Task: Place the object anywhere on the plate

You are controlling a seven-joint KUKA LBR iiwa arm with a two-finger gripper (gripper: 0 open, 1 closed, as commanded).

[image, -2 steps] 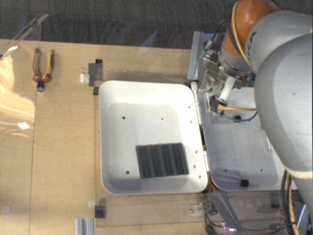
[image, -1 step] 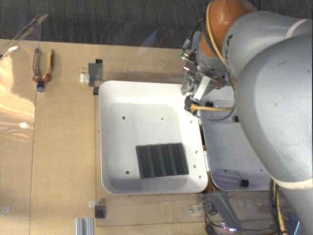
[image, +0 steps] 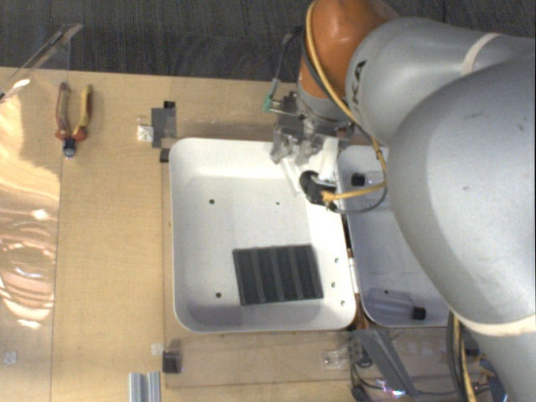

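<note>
looking down at a slant on the bench: two white bins side by side, the left bin near centre frame, the right bin toward 3 o'clock and largely covered by the grey arm. lying flat on the left bin's floor, toward its 5 o'clock corner: the plate, dark, ribbed, rectangular. hanging over that bin's 1 o'clock rim, well apart from the plate: the gripper, below the orange band. cannot tell how far open, nor whether anything is held. resting in the right bin at 5 o'clock of frame, just beside the arm's edge: a small black piece, possibly the object. out at 10 o'clock on the bare bench: red-handled pliers.
</note>
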